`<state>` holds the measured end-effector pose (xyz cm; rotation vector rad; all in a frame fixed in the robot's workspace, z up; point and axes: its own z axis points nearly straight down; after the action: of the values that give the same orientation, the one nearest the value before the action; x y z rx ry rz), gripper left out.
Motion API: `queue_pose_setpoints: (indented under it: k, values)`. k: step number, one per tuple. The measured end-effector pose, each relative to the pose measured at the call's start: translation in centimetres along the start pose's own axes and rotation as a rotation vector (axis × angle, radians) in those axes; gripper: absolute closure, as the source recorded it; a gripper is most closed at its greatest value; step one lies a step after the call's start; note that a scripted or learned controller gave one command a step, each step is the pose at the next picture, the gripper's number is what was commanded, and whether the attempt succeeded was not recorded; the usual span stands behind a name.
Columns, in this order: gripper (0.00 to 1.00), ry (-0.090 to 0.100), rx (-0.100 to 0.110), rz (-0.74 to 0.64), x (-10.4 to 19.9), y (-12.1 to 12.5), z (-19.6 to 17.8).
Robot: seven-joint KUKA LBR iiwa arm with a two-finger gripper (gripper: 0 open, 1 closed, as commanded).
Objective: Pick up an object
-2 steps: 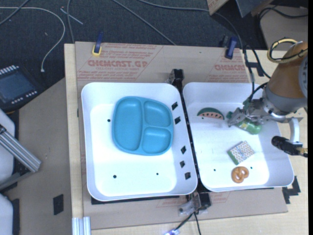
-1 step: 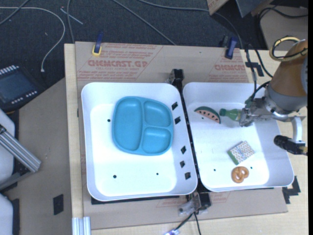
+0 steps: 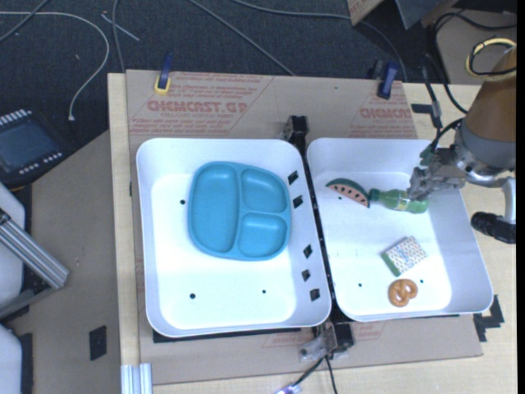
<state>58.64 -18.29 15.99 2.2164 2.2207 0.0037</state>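
On the cardboard-covered surface [image 3: 246, 89] stand two shallow white bins side by side. The left white bin [image 3: 164, 302] carries a light blue plastic plate with three compartments [image 3: 239, 210]. In the right white bin [image 3: 459, 294] the grey arm comes in from the right, and its pincer [image 3: 423, 189] is low over the right end of a green elongated toy piece [image 3: 396, 199], near the far right part of the bin. I cannot tell how the pincer stands, nor if it holds the green piece. Just left of it lies a curved watermelon-slice toy [image 3: 349, 193]. Nearer the front lie a small chequered green-and-white packet [image 3: 405, 255] and a little brown pretzel toy [image 3: 402, 291], close to each other.
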Motion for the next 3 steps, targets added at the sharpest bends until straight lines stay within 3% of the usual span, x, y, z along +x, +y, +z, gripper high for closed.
queue_pose_setpoints:
  k: [2, 3]
  values:
    - [1.0, -0.001, -0.003, 0.0, -0.2, -0.6, -9.9]
    - [1.0, 0.004, 0.005, -0.004, 5.3, -1.0, -10.2]
